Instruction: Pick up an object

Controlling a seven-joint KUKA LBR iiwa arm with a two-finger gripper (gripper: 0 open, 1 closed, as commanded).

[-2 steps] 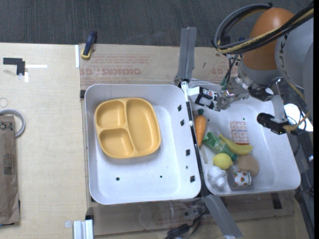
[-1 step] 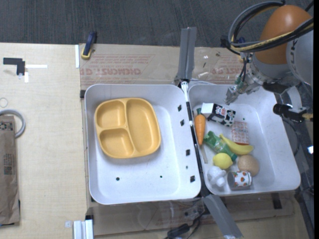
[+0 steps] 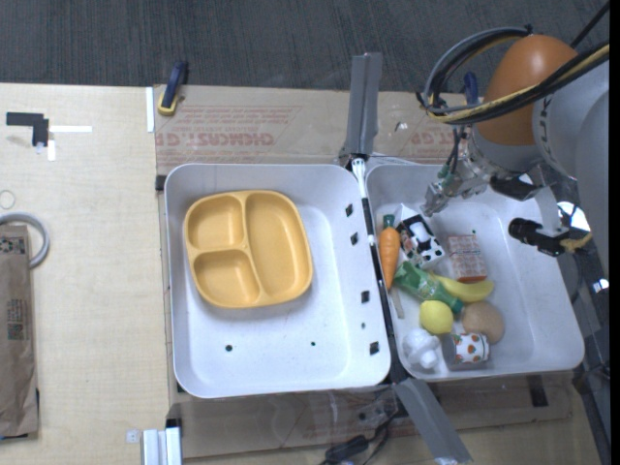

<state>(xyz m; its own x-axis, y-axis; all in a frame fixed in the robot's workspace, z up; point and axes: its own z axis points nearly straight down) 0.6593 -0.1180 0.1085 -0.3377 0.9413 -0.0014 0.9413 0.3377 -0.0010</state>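
Camera view tells me nothing is lifted yet: my tool (image 3: 438,198) hovers at the right bin's (image 3: 542,347) eleven o'clock, grip state I cannot tell, just above the cow toy (image 3: 420,240), with carrot (image 3: 388,253), banana (image 3: 465,288) and lemon (image 3: 437,316) crowded alongside, yellow divided plate (image 3: 248,249) in the left bin (image 3: 281,356).

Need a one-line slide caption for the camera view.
KUKA gripper hovers over the right bin of toy food, near a carrot and banana; a yellow divided plate lies in the left bin.
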